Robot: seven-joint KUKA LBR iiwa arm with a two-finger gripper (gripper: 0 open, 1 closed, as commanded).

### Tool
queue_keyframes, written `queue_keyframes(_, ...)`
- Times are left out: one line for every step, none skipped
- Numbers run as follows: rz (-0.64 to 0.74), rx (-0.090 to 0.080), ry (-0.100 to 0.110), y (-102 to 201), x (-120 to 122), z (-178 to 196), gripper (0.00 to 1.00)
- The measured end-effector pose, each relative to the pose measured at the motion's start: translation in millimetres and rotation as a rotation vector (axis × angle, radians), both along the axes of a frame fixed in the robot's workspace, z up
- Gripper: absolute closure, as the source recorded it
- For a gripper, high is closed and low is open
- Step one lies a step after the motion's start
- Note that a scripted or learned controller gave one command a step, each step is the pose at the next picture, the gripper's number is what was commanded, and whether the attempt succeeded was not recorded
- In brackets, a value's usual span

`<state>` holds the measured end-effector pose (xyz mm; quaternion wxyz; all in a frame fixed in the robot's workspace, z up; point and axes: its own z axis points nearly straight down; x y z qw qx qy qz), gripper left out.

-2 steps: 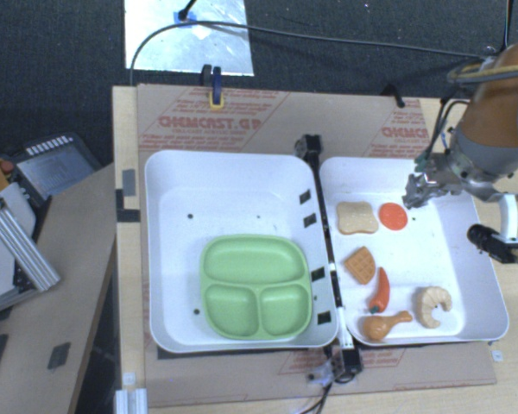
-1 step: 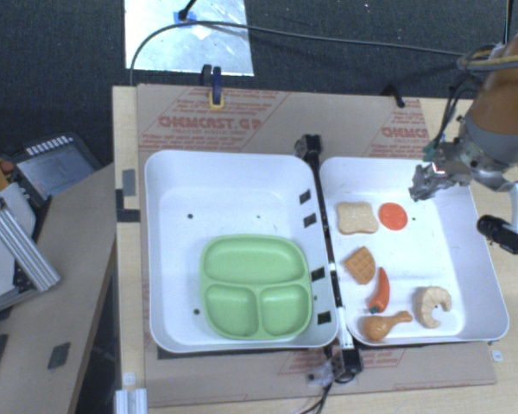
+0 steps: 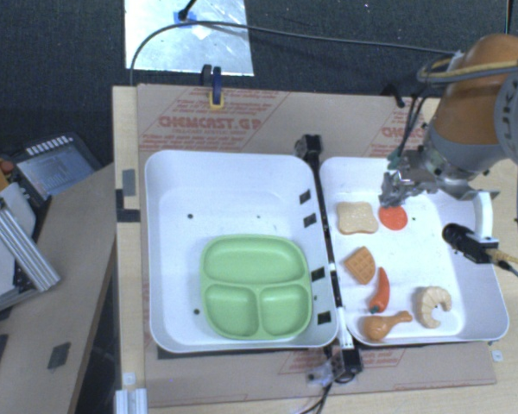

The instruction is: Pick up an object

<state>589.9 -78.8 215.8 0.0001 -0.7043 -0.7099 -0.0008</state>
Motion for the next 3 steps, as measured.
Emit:
queue_keyframes(0.002,0.001,-0.002,50.6,-6.1,10.6,1.00)
queue_keyframes(0.002,0.002,0.000,105.2,-27.9,18.0,1.00)
queue_keyframes(0.003,0.001,0.001,162.7,-37.2,5.6,1.00)
